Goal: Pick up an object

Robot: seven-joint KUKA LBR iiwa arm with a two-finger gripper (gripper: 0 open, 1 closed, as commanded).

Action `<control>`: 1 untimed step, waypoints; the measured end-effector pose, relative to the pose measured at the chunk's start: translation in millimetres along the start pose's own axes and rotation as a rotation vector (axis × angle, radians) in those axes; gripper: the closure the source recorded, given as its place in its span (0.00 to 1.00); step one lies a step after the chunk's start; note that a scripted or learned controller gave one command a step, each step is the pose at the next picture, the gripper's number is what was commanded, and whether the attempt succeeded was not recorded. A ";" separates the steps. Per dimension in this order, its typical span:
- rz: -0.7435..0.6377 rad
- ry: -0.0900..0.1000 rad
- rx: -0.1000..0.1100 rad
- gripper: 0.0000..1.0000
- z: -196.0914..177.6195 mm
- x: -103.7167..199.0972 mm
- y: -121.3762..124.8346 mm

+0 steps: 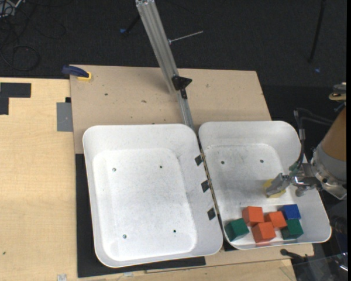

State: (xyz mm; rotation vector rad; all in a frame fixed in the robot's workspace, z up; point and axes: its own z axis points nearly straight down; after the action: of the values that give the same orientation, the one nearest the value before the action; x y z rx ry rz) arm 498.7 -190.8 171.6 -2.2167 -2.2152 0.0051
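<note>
A robotics lab. Behind the two white bins (146, 134) stands an aluminium rail (161, 43) (cables (6, 4) beyond, on dark floor).

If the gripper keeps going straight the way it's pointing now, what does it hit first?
The gripper points left across the right bin. Just beyond its tip there is bare bin floor, so the way looks free up to the divider between the bins, though height is hard to judge.

matt white bins (143, 139), pale wood bench (29, 174)
</note>
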 end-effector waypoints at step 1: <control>0.000 -0.002 -0.006 0.00 47.0 7.7 -4.9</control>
State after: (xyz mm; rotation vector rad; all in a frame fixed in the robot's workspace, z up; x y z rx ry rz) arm 493.5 -183.0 124.7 -2.2215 -2.2194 0.0007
